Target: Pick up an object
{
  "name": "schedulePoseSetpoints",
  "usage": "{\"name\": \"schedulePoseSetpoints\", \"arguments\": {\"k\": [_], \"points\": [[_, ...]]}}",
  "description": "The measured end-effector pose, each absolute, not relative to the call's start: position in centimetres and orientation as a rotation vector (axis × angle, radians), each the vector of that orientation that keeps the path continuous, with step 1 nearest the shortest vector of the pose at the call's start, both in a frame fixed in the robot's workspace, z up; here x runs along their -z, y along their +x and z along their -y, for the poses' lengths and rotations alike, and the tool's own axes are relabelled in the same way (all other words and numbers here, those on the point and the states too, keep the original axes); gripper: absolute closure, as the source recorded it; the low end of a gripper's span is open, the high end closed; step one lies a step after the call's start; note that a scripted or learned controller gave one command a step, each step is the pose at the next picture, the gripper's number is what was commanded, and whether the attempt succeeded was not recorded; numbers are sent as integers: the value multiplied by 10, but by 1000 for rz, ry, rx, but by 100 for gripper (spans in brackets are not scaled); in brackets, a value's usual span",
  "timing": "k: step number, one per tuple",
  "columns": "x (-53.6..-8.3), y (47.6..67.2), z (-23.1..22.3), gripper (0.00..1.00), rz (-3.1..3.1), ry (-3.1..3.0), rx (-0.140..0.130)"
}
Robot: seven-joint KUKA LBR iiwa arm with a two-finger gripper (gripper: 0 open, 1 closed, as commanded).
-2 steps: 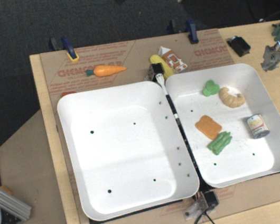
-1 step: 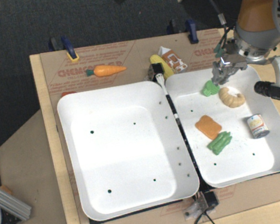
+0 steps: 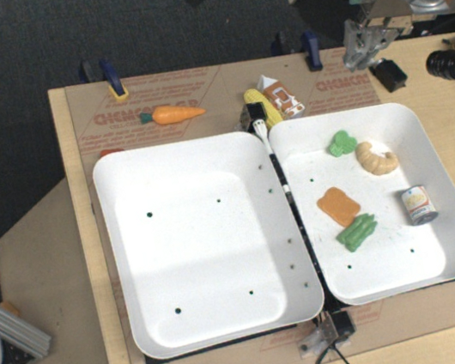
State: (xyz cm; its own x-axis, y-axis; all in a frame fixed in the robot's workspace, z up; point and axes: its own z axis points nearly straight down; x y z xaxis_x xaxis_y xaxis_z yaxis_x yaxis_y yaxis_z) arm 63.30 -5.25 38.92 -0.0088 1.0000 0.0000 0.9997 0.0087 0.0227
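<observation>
The arm's tool (image 3: 365,46) hangs at the far right, above the counter (image 3: 99,243) and past the far edge of the right bin (image 3: 451,216), not over any object. I cannot tell if it is wide or narrow, the tip is too small and blurred.

The right bin holds five things. A light green toy (image 3: 342,143) lies near the far wall, and a tan croissant (image 3: 376,156) is just beside it on the right. An orange flat piece (image 3: 338,205) lies approx. in the middle, w/ a dark green vegetable (image 3: 358,232) just near of it, maybe touching. A small can (image 3: 418,205) lies on its side towards the right wall.

The left bin (image 3: 129,264) sits beside the right one, edges touching. On the cardboard far of the bins lie a carrot (image 3: 174,115) and, near the bins' joint, a yellow item (image 3: 262,105) and a small brown-white pack (image 3: 283,99).
</observation>
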Motion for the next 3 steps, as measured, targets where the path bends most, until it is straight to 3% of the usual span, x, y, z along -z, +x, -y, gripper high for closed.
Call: {"name": "schedulePoseSetpoints", "arguments": {"k": [1,2,3], "points": [[-519,585,4,100,-2221,2204,-24],[-537,555,-62,100,-2228,2210,-11],[-535,474,-232,100,-2249,2201,0]]}}
